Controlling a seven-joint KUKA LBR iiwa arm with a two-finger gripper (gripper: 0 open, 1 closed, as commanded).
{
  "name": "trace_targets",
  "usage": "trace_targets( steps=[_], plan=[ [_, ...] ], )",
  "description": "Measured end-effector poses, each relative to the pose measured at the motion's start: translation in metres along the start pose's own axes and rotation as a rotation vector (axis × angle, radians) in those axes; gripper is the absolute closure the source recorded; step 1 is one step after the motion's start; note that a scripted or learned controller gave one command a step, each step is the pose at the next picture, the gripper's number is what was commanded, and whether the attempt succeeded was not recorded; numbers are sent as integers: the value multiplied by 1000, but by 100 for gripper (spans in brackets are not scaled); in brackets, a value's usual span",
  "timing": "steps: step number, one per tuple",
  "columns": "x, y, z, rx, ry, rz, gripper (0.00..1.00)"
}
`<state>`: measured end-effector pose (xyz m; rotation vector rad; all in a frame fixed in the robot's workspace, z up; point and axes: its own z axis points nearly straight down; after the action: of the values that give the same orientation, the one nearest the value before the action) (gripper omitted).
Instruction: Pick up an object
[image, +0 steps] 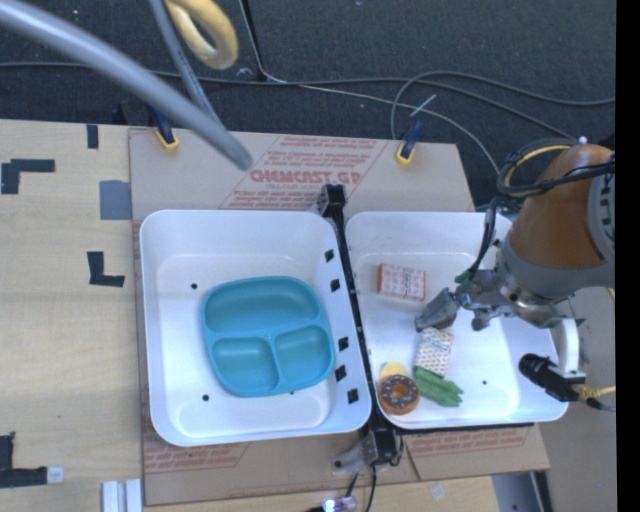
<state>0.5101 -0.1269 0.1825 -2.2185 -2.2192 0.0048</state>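
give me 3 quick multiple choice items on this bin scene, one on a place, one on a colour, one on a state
1. Where does the divided plate lie?
A. left bin
B. right bin
C. on the cardboard

2. What colour is that plate?
A. red
B. blue
C. yellow

3. How does the claw stand to the patterned packet?
A. lifts it high outside the bin
B. presses it into the left bin
C. sits just above it in the right bin

Answers: 1 A, it rests on the left bin's floor. 2 B, plainly light blue. 3 C, the packet lies flat below the claw.
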Motion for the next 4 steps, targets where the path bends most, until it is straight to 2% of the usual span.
trace_targets(
  steps=[1, 2, 3, 4],
  plan=[
    [6, 3, 61, 0, 0, -1, 0],
    [6, 4, 49, -1, 1, -2, 100],
    [4, 9, -10, -6, -1, -1, 100],
    [4, 9, -45, -7, -1, -1, 100]
  ],
)
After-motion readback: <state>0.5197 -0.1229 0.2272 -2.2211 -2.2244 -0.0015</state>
